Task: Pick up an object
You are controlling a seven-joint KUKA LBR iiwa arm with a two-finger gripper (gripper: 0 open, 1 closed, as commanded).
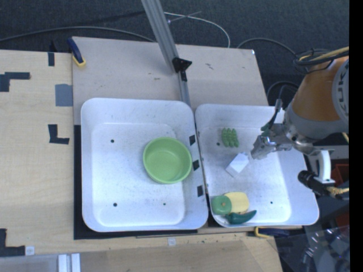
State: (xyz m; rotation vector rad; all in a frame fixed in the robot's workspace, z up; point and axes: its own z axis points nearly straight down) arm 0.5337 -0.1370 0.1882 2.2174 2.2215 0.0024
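I'm hovering the gripper (262, 148) over the right bin (295, 208), and the white block (238, 164) is lying just beside it, down and to the left, touching nothing. Its long axis is running diagonally, lower-left to upper-right, toward the gripper. I can't tell the finger state.

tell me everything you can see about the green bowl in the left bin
The round light-green bowl looks like smooth plastic, with a thin rim and a shallow, slightly darker hollow. It sits upright, mouth up, with nothing visible inside. It rests on the floor of the shallow white left bin, right of the bin's middle and near the divide between the bins. Only the bin floor touches it.
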